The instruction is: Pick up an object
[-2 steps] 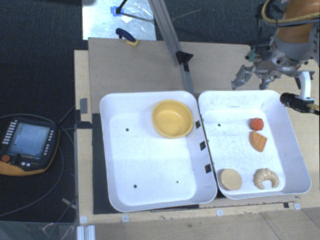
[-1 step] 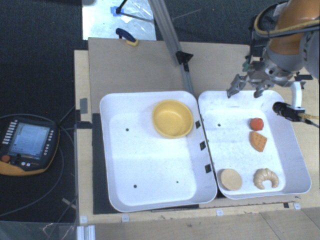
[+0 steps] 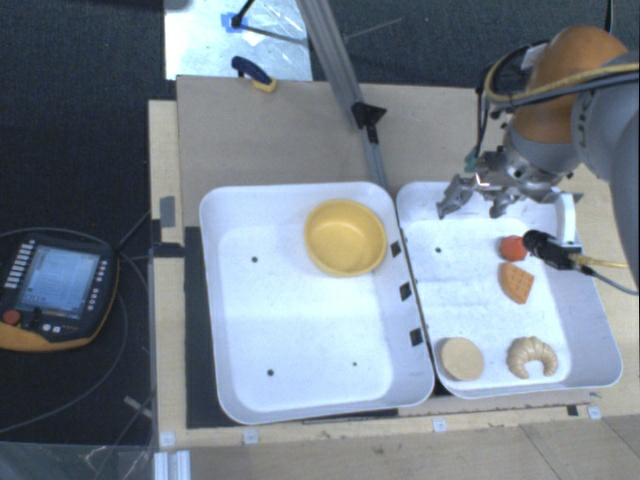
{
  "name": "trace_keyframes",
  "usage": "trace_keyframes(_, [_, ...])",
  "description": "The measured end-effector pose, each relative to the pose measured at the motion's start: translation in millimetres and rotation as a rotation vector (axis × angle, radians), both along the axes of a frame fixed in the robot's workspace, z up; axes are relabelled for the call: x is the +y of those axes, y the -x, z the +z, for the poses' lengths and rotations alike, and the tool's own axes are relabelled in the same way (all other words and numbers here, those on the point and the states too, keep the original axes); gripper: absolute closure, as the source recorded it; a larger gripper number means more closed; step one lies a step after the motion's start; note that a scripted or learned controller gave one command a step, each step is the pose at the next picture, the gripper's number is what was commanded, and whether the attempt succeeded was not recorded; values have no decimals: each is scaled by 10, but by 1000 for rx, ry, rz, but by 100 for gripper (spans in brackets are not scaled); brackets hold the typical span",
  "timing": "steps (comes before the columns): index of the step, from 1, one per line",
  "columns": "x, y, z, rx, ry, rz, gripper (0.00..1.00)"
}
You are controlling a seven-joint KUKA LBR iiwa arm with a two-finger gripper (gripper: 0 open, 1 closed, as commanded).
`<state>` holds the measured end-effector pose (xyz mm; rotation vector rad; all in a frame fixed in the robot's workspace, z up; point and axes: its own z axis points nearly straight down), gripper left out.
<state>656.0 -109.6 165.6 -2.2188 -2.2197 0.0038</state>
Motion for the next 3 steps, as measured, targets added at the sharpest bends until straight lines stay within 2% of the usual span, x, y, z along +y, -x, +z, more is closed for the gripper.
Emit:
trace_keyframes(1, [-62,73,-575,0,0,-1,0])
trace_keyframes(2, [-62,54,-436,-7,1,0,100])
trace_keyframes(3, [-19,62,189,-10,1,1,100])
